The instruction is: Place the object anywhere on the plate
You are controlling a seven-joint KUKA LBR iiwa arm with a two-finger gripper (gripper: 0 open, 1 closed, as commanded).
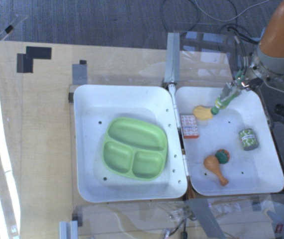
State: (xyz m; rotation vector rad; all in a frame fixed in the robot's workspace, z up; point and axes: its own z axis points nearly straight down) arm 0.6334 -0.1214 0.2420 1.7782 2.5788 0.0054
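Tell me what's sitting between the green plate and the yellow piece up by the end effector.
In the camera view, a small red and white box lies between the green plate and the yellow piece, just inside the right bin, beside the bins' adjoining rims.

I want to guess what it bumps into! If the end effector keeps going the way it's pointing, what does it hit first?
Probably the yellow toy. The end effector slants down-left in the right bin, its tip right beside that toy. Height is hard to judge from above.

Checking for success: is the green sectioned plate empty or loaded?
Empty: the green sectioned plate shows three bare compartments, nothing resting in them.
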